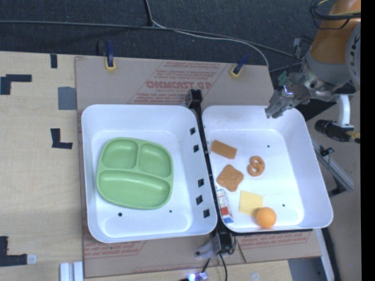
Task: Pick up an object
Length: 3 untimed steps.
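The right bin (293, 127) holds several small objects: a tan cracker (224, 150), a brown toast piece (230, 177), a pretzel (255, 166), a yellow cheese square (250, 202), an orange ball (266, 217) and a small red-and-white tube (223, 205) by the left wall. My gripper (275, 110) hangs over the bin's back right corner, well behind and to the right of the pretzel. Nothing shows between its fingertips.
A green divided plate (135, 172) lies in the left bin (94, 122). Black clips run along the divider (201, 151) between the bins. Two clamps, one (109, 60) at the left and one (237, 69) at the right, hold the cardboard at the back. A cable (176, 28) crosses behind.
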### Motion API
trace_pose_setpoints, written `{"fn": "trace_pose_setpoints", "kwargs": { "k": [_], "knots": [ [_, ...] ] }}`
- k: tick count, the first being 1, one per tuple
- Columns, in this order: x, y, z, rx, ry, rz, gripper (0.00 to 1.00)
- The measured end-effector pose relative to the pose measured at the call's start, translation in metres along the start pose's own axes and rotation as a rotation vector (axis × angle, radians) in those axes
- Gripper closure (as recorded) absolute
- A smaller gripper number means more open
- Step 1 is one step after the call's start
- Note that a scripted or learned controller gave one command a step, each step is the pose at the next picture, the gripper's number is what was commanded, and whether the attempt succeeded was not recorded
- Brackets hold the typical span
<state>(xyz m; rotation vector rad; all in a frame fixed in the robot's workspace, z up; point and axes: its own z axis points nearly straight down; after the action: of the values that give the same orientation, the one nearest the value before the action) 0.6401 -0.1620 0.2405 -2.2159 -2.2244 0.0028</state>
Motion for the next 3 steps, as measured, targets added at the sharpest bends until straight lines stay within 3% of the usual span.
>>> {"fn": "trace_pose_setpoints", "kwargs": {
  "k": [3],
  "knots": [
    [0.158,-0.007,0.015,0.001,0.001,-0.002,1.0]
  ]
}}
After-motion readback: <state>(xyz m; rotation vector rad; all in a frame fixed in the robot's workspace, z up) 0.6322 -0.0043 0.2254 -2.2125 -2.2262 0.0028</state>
